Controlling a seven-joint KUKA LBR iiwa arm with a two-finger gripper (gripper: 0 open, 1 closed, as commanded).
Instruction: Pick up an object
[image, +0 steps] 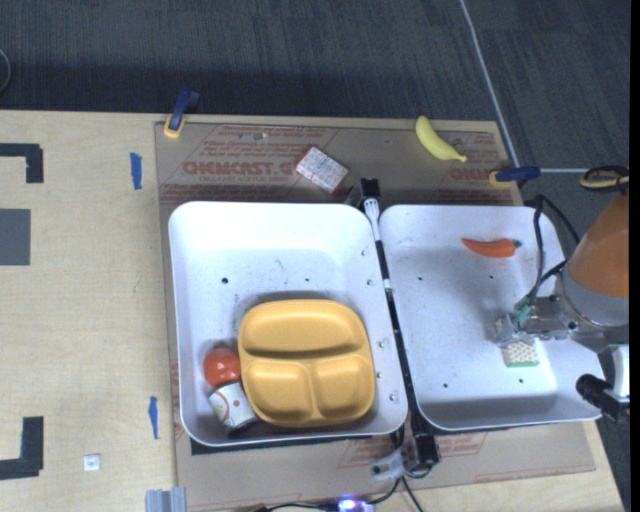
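The gripper (512, 328) sits low in the right bin (440, 395), directly above a small patterned block (520, 353) near the bin's right side — whether its fingers are spread or closed cannot be told — with an orange carrot (490, 246) farther back.

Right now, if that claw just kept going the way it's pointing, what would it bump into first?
Probably the small patterned square lying right under the gripper, on the right bin floor. Height is hard to judge from above.
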